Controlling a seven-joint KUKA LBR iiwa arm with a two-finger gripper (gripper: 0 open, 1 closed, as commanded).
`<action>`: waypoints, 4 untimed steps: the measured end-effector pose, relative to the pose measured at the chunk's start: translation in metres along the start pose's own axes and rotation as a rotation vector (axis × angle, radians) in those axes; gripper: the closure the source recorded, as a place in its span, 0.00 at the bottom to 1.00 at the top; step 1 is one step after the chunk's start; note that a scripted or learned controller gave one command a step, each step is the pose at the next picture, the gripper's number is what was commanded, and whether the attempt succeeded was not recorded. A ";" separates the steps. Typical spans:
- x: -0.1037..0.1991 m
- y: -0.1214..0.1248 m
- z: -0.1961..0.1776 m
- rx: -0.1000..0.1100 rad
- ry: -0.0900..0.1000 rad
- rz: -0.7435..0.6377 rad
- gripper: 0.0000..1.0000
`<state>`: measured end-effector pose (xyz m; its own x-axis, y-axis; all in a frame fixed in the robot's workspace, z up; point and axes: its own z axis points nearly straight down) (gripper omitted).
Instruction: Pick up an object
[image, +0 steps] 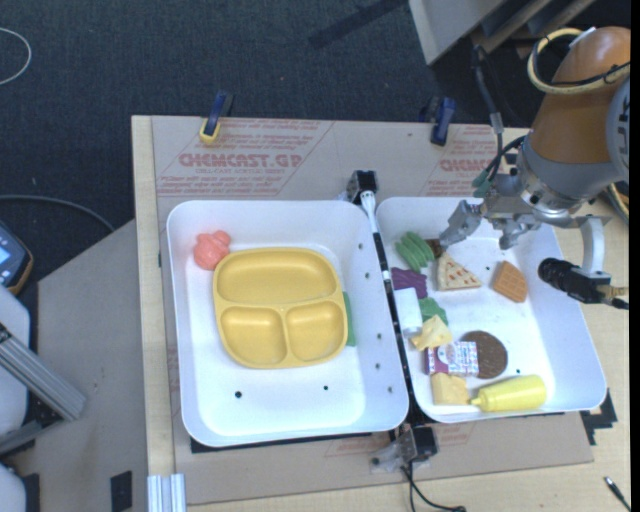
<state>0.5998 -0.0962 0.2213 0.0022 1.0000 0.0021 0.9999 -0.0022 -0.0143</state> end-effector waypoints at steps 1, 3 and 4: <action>0.000 0.003 -0.007 -0.013 -0.001 -0.002 0.00; 0.005 -0.015 0.099 -0.005 0.000 -0.001 0.00; 0.005 -0.014 0.137 -0.013 -0.001 -0.001 0.00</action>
<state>0.5841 -0.0906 0.0847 0.0016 1.0000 0.0015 1.0000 -0.0016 -0.0014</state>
